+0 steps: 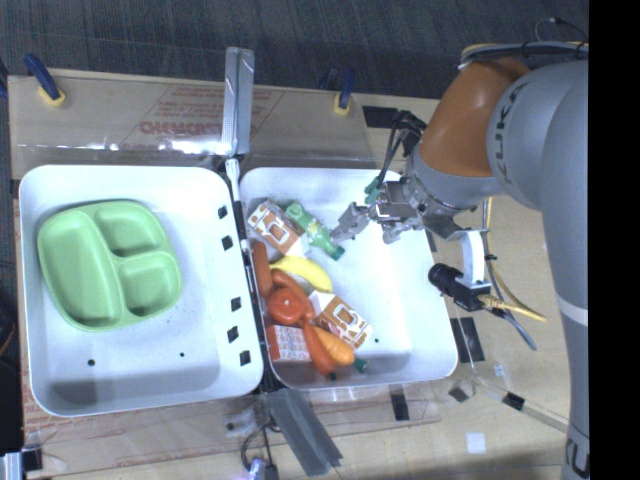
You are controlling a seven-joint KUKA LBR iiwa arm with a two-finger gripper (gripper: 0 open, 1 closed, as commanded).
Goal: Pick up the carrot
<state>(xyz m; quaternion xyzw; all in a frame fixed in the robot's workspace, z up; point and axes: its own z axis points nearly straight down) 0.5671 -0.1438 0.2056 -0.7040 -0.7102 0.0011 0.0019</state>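
Note:
The carrot [329, 350] lies at the front of the right bin [420, 308], orange with a small green end, wedged between an orange-and-white carton [344, 320] and a red box [287, 344]. My gripper [370, 225] hovers over the back middle of that bin, well behind and to the right of the carrot. Its fingers are spread open with nothing between them. One fingertip [349, 224] sits close to a green bottle [312, 231].
The right bin also holds a second carton [272, 226], a banana [304, 272], a red tomato [285, 306] and a brown sausage [261, 263], all crowded along its left side. A green divided plate [70, 268] rests in the left bin [130, 368].

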